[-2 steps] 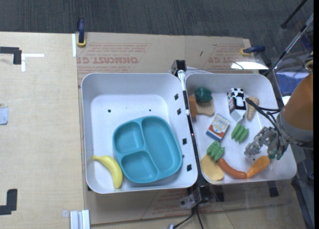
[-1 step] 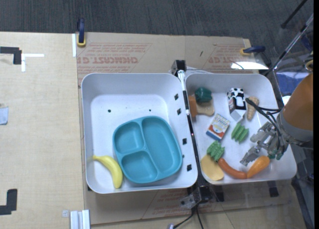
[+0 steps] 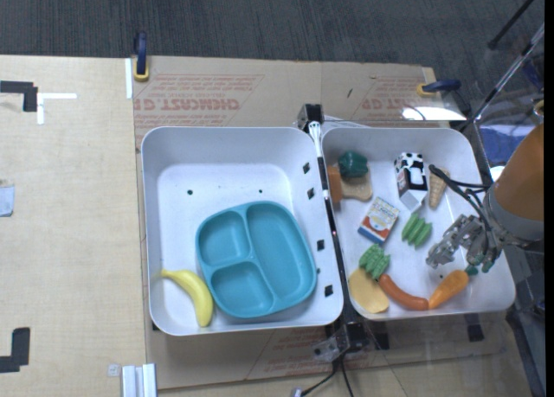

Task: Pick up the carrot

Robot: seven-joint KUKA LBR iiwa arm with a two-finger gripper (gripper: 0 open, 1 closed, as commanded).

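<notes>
carrot (image 3: 448, 288): right bin (image 3: 485, 181), near its front right corner — lying at a slant, leafy end up toward the gripper, tip toward the sausage
gripper (image 3: 461, 248): low over the right bin's right side, just above the carrot's upper end; touching or not — cannot tell
fingers: metal parts blur together, cannot tell whether spread or closed; nothing visibly between them
arm (image 3: 526, 186): comes in from the right edge, orange band over the bin's right wall
sausage (image 3: 403, 292): orange-red, curved along the front wall, its right end meeting the carrot's tip
yellow slice (image 3: 367, 293): front left corner of the right bin, touching the sausage's left end
green veg (image 3: 375, 260): just above the yellow slice
green pods (image 3: 416, 230): mid bin, left of the gripper
small box (image 3: 379, 220): blue and white, centre of the bin
left bin (image 3: 164, 162): teal divided tray (image 3: 255, 258) plus a banana (image 3: 196, 292) at the tray's front left
</notes>
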